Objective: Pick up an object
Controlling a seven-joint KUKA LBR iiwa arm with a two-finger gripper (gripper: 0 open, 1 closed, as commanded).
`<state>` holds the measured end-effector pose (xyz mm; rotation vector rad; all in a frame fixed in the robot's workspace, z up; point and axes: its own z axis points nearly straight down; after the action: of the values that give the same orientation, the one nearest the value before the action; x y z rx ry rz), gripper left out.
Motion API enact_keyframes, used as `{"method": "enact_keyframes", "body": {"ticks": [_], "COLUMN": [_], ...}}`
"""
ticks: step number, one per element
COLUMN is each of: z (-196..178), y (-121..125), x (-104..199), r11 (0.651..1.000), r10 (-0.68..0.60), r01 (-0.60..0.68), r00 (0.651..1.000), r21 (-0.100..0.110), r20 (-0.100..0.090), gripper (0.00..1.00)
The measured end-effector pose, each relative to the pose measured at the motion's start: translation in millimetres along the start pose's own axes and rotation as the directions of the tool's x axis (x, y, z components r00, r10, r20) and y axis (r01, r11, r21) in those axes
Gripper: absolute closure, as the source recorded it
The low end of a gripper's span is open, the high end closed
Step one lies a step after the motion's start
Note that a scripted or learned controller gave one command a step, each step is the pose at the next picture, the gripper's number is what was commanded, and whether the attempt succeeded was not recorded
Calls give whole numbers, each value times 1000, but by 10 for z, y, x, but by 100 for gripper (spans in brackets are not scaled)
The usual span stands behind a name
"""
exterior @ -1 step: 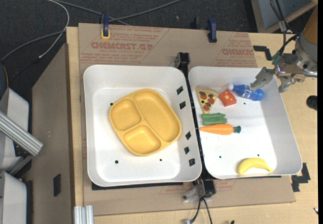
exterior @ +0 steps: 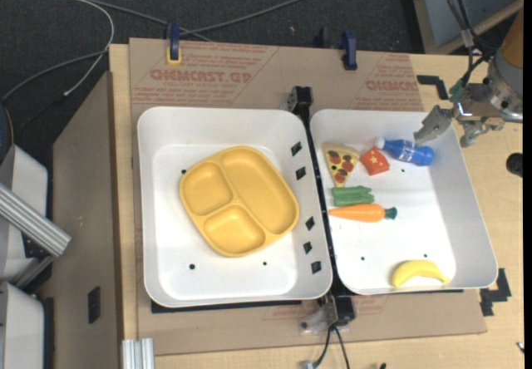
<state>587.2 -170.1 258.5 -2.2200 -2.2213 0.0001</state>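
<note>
From my seat the main worry is the crowding at the top of the right bin (exterior: 465, 218): the blue bottle (exterior: 407, 151) lies on its side with its white cap touching or just beside the small red block (exterior: 376, 161), and the pizza slice toy (exterior: 340, 163) sits just beyond that. If I bring the end effector (exterior: 449, 123) down on the bottle, I judge a finger could land on the red block or shove it, and the bottle, being round and lying flat, looks likely to roll or squirt away from a closing pinch. The bin's far right wall is near too, so a descent from where the arm hangs could clip the rim. The green bean pod (exterior: 352, 194) and the carrot (exterior: 362, 213) lie side by side nearly touching, so a grasp there risks taking both or neither; the banana (exterior: 421, 273) near the front corner stands well apart and looks the safer pick. The yellow divided plate (exterior: 239, 199) in the left bin (exterior: 162, 218) is wide and flat, a poor target for two fingers. The end effector hovers over the right bin's upper right corner, its two fingers spread apart with nothing between them, the near finger close above the bottle's end; I cannot tell whether it touches.
</note>
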Motion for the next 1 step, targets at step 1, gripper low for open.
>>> {"method": "enact_keyframes", "body": {"ticks": [1], "z": [421], "y": [-32], "x": [-28], "r11": [1000], "r10": [1], "r01": [-1], "r00": [1000], "r21": [3], "r20": [-1], "gripper": [0]}}
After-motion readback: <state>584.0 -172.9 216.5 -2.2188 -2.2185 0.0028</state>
